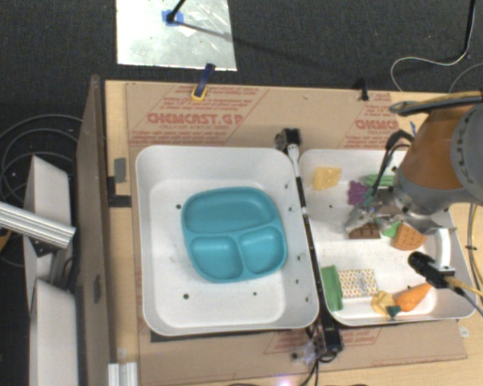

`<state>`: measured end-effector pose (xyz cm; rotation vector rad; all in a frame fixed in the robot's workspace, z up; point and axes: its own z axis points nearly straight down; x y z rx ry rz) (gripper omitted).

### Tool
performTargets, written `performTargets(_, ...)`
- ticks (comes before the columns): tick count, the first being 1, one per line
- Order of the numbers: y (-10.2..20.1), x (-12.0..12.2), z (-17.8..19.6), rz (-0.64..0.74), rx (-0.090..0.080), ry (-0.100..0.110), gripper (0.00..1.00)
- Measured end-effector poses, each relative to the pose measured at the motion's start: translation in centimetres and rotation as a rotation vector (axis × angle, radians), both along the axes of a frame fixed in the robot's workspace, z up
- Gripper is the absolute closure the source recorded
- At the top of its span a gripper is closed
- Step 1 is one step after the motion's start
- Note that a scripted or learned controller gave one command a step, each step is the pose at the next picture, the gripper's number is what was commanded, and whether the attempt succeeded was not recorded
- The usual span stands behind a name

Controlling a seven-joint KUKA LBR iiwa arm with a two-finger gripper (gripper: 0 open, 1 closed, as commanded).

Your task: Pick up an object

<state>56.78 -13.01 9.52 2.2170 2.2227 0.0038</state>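
My gripper (pixel 367 215) is low in the right bin (pixel 338 161), near its middle, with the grey and orange arm coming in from the right. Right under its tip lies a brown block (pixel 364 232), touching or nearly touching it. A purple toy (pixel 357 191) lies just to the gripper's upper left, and an orange block (pixel 407 237) just to its right. Nothing is visibly held.
In the same bin lie a yellow piece (pixel 327 177) at the back, plus a green strip (pixel 331 286), a checkered pad (pixel 357 282), a small yellow toy (pixel 382 302) and an orange carrot (pixel 411 297) along the front. The left bin (pixel 157 215) holds a blue divided plate (pixel 233 233).
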Motion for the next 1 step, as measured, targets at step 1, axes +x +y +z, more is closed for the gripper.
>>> performTargets(1, 5.75, 7.5, 9.7, 0.008, -0.001, -0.009, 1.0)
